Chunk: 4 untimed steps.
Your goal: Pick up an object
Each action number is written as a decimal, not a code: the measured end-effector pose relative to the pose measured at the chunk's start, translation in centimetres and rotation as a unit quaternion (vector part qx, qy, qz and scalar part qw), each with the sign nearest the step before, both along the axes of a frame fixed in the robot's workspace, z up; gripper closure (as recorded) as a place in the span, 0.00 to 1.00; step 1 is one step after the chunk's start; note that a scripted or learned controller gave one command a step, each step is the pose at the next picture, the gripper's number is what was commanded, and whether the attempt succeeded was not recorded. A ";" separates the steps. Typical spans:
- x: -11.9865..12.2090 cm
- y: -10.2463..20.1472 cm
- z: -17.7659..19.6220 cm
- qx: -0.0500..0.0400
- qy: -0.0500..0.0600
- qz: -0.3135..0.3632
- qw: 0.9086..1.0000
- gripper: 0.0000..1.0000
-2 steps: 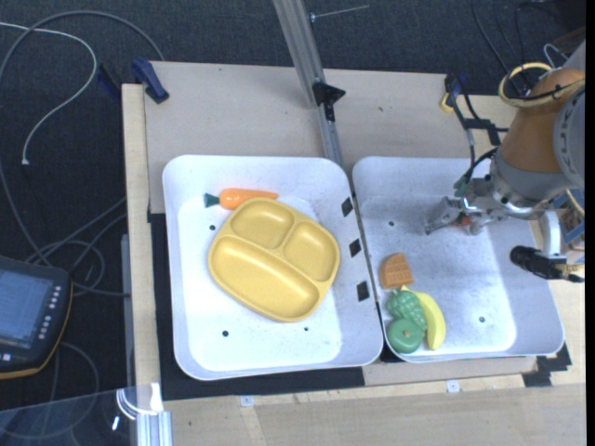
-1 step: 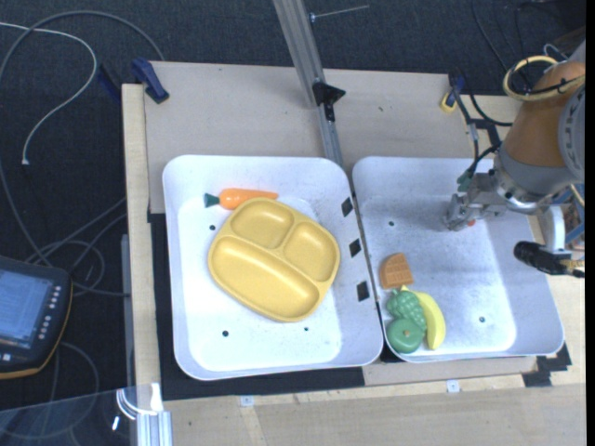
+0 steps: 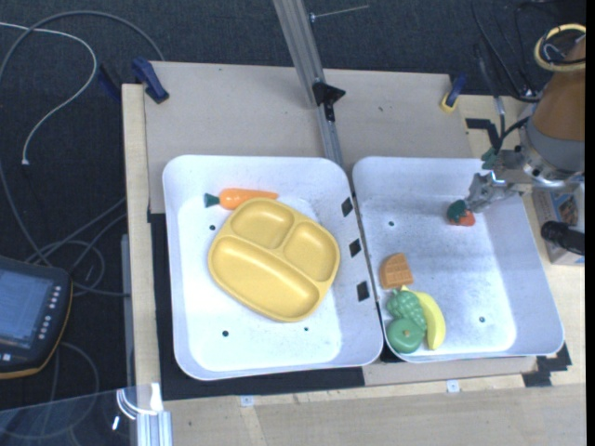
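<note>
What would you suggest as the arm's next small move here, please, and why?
Probably a short descent straight onto the small red and green toy. The end effector sits just up and right of it in the right bin, and nothing crowds the toy; the other toys lie apart near the bin's lower left corner.

From my station I see the arm (image 3: 561, 119) as a rounded orange band above a grey wrist housing (dark cables run alongside it), ending in a pale metallic gripper (image 3: 482, 190).
</note>
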<state>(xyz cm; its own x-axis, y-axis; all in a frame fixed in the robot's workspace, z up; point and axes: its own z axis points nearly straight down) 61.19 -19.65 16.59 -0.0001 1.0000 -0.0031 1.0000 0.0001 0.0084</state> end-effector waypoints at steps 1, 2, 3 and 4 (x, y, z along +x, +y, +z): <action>0.2 0.0 4.2 0.000 0.001 0.001 1.000 1.00; -0.8 5.6 3.6 0.003 0.006 0.003 1.000 1.00; -1.5 10.3 4.9 0.003 0.005 0.003 1.000 1.00; -1.8 15.5 4.3 0.003 0.006 0.003 1.000 1.00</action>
<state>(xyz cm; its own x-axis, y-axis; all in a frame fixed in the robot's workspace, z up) 59.36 -4.13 20.87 -0.0066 1.0000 0.0037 1.0000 0.0066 -0.0034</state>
